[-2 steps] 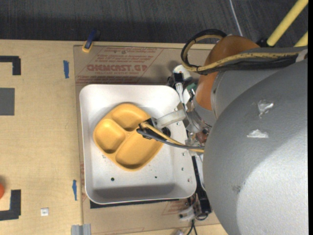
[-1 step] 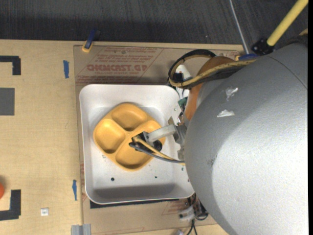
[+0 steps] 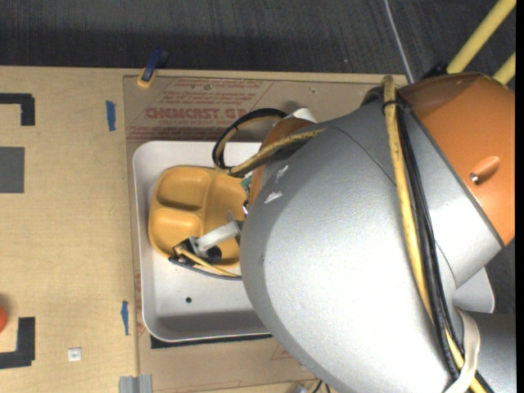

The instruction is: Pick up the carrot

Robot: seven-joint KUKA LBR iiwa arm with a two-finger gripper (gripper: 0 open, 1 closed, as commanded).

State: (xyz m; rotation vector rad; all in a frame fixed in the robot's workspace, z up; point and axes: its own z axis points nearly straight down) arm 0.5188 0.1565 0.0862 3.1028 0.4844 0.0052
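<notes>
The grey arm (image 3: 368, 252) covers the end effector over the white bin (image 3: 151, 219); I cannot tell its state.

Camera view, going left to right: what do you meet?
Small orange thing at the bench's left edge → blue tape strip → white bin → yellow-orange object → grey arm → orange band

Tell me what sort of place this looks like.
Probably a robotics lab test bench: a big grey and orange robot arm reaches over a shallow white bin set on a cardboard-covered bench marked with blue tape.
</notes>
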